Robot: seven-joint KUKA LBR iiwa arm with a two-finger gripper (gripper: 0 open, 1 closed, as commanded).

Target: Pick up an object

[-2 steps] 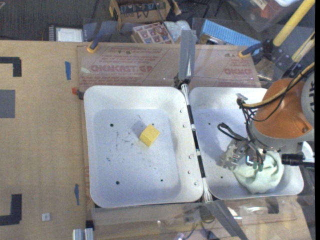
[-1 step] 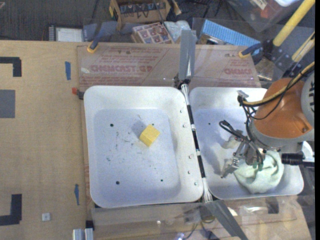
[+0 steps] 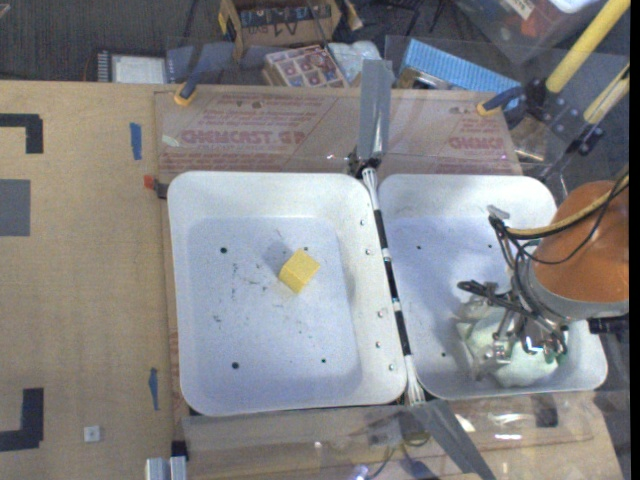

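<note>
Two white bins (image 3: 200, 208) | one yellow block (image 3: 299, 271) | one gripper (image 3: 505, 343)

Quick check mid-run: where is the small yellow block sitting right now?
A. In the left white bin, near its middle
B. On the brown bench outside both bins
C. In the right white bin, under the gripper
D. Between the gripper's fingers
A. The small yellow block lies on the floor of the left shallow white bin, near its middle, while the gripper is over in the right white bin above a pale greenish-white object.
</note>
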